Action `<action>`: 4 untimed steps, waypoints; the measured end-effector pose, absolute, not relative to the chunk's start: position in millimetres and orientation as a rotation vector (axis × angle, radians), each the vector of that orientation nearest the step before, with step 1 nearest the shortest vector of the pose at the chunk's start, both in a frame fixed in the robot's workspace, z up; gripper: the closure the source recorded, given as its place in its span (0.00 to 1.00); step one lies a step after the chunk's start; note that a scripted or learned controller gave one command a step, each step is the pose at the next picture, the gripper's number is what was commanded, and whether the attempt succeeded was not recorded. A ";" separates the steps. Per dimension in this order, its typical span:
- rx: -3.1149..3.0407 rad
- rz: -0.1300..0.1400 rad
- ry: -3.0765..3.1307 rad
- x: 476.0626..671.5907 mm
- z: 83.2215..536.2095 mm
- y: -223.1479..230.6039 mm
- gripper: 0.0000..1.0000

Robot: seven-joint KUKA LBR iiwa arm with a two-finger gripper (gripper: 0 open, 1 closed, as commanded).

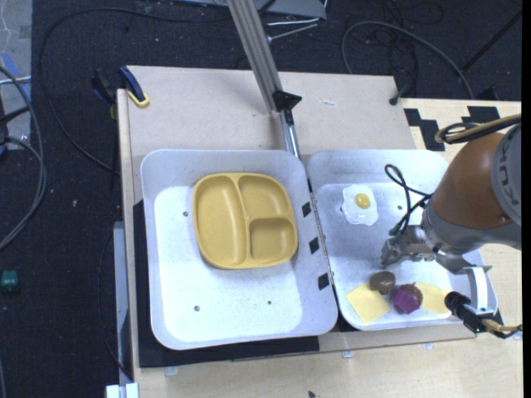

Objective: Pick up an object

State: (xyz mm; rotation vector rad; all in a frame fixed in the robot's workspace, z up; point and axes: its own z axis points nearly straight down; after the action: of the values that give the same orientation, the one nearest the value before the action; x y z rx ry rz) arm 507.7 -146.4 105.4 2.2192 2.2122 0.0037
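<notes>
Nearest the lens, a yellow cheese slice [367, 303] lies flat in the right bin [332, 181], its long axis slanting toward the pincer [397, 251], with a brown lump [382, 282] and a purple object [406, 298] just below that pincer. Whether the pincer is wide or narrow cannot be told, and nothing shows between its tips. A fried egg toy [361, 205] rests up and left of it; farther left, a yellow divided plate [246, 220] sits in the left bin [166, 305] on the tabletop [207, 106].

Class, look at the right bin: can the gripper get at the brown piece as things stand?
Probably yes. The gripper hangs just above the brown piece, with nothing between them; the purple piece and yellow slice crowd its lower side.
</notes>
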 end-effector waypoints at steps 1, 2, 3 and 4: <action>2.217 0.002 2.223 509.9 151.2 -138.0 1.00; 2.217 0.001 2.223 510.5 202.1 -138.0 1.00; 2.213 0.002 2.229 516.2 212.3 -77.2 1.00; 2.217 -0.001 2.228 523.0 205.6 -22.6 1.00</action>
State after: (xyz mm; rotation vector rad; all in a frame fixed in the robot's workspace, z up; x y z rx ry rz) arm 523.0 -22.6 205.6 2.2166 2.2276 -0.0007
